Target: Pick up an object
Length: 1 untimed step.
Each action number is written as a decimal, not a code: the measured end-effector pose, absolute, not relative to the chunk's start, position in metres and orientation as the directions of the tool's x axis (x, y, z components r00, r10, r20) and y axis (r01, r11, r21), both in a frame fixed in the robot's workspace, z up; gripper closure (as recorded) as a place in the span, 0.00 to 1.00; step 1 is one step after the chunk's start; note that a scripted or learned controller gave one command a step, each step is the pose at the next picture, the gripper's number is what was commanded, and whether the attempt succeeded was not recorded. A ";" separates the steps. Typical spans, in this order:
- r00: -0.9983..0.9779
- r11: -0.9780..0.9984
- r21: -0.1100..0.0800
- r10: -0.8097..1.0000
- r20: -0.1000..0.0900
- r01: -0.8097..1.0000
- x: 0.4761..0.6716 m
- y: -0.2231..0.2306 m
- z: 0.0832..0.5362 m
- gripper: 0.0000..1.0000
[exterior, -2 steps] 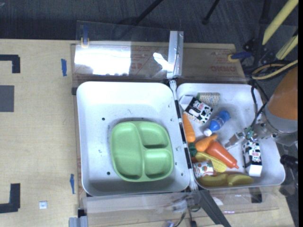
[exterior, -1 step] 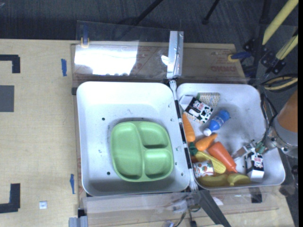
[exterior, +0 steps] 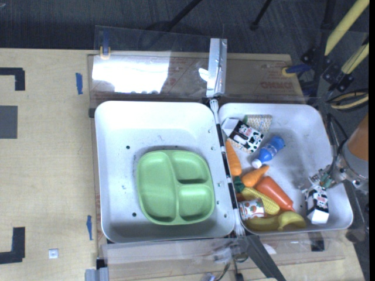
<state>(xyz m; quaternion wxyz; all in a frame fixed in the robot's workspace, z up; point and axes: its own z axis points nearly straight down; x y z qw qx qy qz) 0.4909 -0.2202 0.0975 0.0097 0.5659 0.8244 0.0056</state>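
Two white bins are sitting on the worktop (exterior: 47,157); the gripper (exterior: 321,179) is hovering over the cow-print carton (exterior: 318,204) in the right bin (exterior: 304,119) — we cannot tell its state, and we judge descent and closing come next.

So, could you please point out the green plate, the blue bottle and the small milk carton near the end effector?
green plate (exterior: 174,185), camera view, on the divider between its compartments.
blue bottle (exterior: 270,148), camera view, on its body.
small milk carton (exterior: 318,206), camera view, on its side.
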 end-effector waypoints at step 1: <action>-0.268 0.268 -0.002 0.963 0.001 0.963 0.519 -0.198 0.183 1.00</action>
